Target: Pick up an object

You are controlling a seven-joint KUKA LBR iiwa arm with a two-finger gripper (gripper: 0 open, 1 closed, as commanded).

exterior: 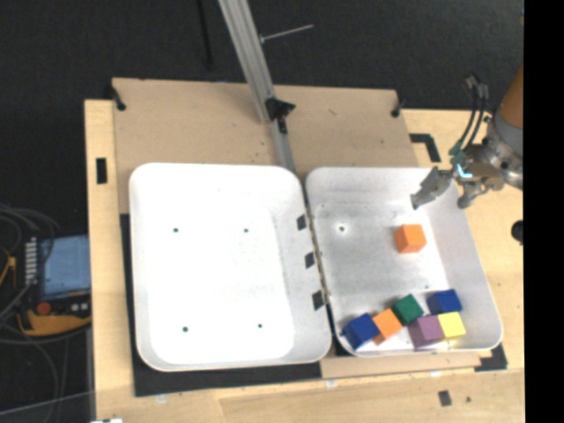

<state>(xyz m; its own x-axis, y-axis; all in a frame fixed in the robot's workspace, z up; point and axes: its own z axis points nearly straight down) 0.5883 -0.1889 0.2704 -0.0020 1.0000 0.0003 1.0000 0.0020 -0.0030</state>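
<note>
Orange cube, small, matte, alone

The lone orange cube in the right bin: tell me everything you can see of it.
The orange cube is a small solid-coloured block with a matte look, perhaps wood or foam. It sits flat on the floor of the right bin, in its upper right part, slightly turned against the bin's edges. Nothing touches it: the other blocks cluster along the bin's near edge, and the gripper hangs above and to its right, apart from it.

The arm is cut off at the right edge above its wrist.
</note>
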